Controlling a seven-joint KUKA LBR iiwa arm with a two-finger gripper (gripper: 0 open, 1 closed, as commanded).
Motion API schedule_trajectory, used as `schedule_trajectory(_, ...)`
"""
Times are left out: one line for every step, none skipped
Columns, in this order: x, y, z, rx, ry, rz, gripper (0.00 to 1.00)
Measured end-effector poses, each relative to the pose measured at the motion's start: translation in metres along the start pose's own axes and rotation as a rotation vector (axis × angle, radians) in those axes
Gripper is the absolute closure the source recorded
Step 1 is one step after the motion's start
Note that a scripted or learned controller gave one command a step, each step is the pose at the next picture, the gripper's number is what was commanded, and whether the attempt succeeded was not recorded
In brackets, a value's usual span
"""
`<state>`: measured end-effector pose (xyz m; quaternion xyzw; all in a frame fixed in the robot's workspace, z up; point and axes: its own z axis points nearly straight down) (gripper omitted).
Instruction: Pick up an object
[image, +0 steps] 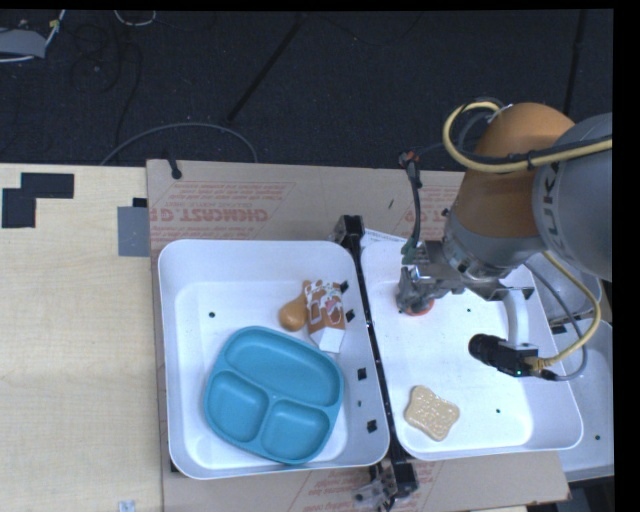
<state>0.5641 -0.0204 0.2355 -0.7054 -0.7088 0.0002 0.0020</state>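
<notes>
My gripper (415, 297) is low in the right bin (560, 425), near its back left part, pressed down over a small red object (421, 309) that peeks out beneath it. A tan waffle-shaped cracker (431, 412) lies at the front of the same bin, well apart from the gripper. In the left bin (185, 290) sit a blue divided plate (273, 394), a small orange-brown piece (292, 314) and a brown and white toy (324, 305) by the right wall.
A black divider rail (362, 330) runs between the two bins. A black cable connector (498, 354) hangs over the right bin, right of the gripper. Cardboard (250, 200) lies under the bins, and a pale wooden bench (70, 340) extends left.
</notes>
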Motion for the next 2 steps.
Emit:
schedule_trajectory(0.051,0.009,-0.003,-0.001,0.0,0.0,1.0)
schedule_trajectory(0.107,0.025,0.008,-0.001,-0.002,0.001,1.0)
